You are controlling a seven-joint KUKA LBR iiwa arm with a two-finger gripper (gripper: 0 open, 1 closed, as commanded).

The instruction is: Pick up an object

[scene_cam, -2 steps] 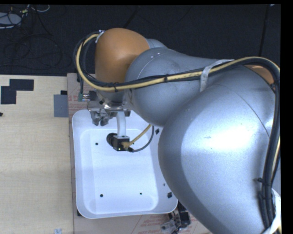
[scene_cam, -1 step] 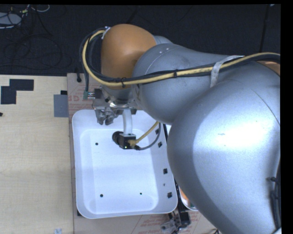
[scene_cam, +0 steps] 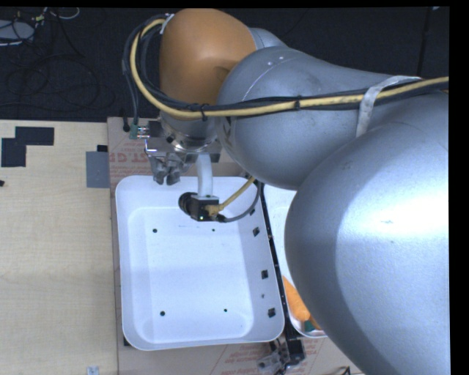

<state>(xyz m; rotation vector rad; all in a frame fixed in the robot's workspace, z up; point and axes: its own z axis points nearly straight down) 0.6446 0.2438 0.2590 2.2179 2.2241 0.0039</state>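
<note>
My gripper (scene_cam: pixel 167 174) hangs over the far rim of the left white bin (scene_cam: pixel 130 293), near that bin's back left corner, under the orange band (scene_cam: pixel 201 51) of the arm. Nothing shows in it. A black cable fitting (scene_cam: pixel 195 206) dangles just right of it, over the bin's back wall. An orange object (scene_cam: pixel 293 296) lies in the right bin (scene_cam: pixel 277 203), beside a small green piece (scene_cam: pixel 306 322). The grey arm (scene_cam: pixel 352 205) covers most of that bin and whatever else lies in it.
A black divider with clips (scene_cam: pixel 268 272) runs between the two bins. Tan board (scene_cam: pixel 51 256) with dark patches (scene_cam: pixel 96 168) lies to the left of the bins. Cables (scene_cam: pixel 44 22) sit on the dark area at the back.
</note>
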